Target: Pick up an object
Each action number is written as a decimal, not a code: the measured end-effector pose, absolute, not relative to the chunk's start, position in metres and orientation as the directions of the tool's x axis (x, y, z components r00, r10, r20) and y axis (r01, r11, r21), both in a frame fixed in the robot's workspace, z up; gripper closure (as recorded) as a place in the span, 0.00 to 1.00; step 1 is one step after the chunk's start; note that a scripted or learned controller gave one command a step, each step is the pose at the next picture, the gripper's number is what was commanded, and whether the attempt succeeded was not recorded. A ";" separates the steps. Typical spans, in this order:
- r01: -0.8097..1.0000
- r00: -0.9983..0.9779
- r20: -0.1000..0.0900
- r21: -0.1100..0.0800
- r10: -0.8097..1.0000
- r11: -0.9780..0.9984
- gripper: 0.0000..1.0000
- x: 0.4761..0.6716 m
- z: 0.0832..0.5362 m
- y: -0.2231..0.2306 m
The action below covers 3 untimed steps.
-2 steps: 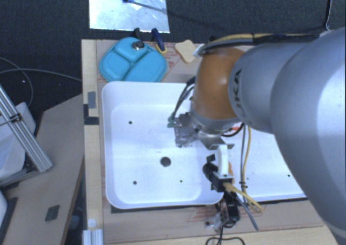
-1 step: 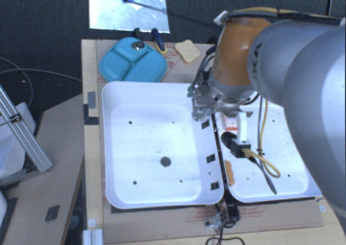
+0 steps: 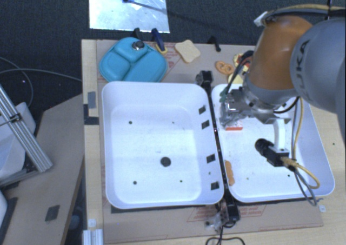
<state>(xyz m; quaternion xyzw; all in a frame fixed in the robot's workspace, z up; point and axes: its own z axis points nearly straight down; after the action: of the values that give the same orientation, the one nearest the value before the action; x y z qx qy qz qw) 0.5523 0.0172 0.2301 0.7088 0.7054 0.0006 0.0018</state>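
Counting things up: two white bins side by side on the bench, the left bin and the right bin. In the left one there's a single small dark round object sitting on the floor a bit below the middle, plus a handful of tiny dark dots that look like holes or marks in the bin itself. In the right bin I can spot one tan, pretzel-like piece tucked against the left wall near the divider, and a small red-and-white bit right below the wrist.

Behind the bins, on the bench: one blue divided plate or tray with a small grey knob-like thing on it, one toast-shaped piece, and one more pretzel-shaped thing near the arm.

The gripper hangs over the upper left part of the right bin, close to the divider. The big orange band and grey wrist block most of it, so I honestly can't tell how far apart the fingers are or whether there's anything between them.

Writing: the grey arm housing has large dark letters on it, cut off by the curve, not enough to read properly. Faint reddish print on the bench edge too, unreadable
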 end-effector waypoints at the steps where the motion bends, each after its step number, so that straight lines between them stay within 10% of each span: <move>1: 1.000 0.004 -0.001 0.007 1.000 -0.004 1.00 0.490 0.302 -0.023; 2: 1.000 -0.009 0.001 0.003 1.000 0.009 1.00 0.517 0.286 0.035; 3: 1.000 -0.004 0.001 0.006 1.000 0.004 1.00 0.487 0.325 0.025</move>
<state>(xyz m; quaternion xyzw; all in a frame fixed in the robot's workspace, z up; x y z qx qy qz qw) 0.4866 0.0251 0.3245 0.7057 0.7085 0.0024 0.0018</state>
